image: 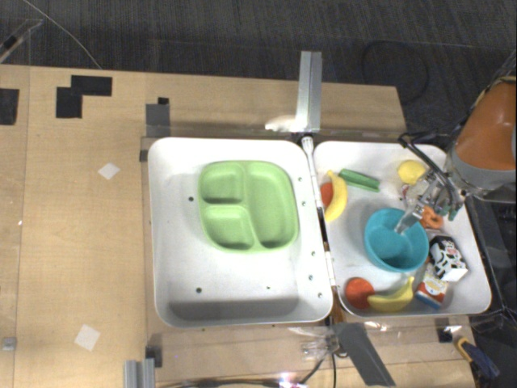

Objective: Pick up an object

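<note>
The gripper point(412, 217) hangs over the right bin point(477, 297), its fingers pointing down toward the upper right rim of the blue bowl point(394, 239). Fingers are thin and blurred here, so I cannot tell if they are spread or closed; nothing is visibly between them.

Risks, as I judge them: the bin is crowded, esp. around the tool. An orange piece point(433, 217) lies just beside the fingertips, w/ a yellow lemon point(411, 170) a bit above. If the tool goes down at this spot, one finger could land on the bowl rim, tip or push the bowl, and close on air. It could also pinch two things at once.

The bowl looks the likely target: round, glossy, hard plastic, open side up, sitting mid-bin between a banana point(335, 198) at its upper left and a second banana point(393, 296) below. The smooth wall may slip.
</note>
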Tool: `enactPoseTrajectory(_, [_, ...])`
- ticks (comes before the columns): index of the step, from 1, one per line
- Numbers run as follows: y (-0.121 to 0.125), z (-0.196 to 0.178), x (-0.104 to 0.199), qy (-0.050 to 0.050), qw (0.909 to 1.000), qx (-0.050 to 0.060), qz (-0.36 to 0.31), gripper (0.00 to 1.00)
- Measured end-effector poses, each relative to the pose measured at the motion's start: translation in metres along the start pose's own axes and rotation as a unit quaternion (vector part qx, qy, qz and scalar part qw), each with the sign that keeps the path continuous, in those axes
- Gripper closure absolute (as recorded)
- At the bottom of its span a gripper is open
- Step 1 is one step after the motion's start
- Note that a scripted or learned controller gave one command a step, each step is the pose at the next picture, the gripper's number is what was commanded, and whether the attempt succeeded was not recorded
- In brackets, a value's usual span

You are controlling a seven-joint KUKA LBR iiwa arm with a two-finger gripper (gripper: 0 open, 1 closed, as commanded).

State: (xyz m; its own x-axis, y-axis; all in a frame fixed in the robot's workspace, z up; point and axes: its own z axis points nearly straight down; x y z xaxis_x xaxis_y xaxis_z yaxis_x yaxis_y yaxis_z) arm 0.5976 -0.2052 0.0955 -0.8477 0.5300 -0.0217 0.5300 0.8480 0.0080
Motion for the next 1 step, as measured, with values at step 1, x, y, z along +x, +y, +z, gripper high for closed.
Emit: enactPoseTrajectory(1, [0.0327,0.0035,0.0429,0.003,0.9989,0.001,-0.047,0.0])
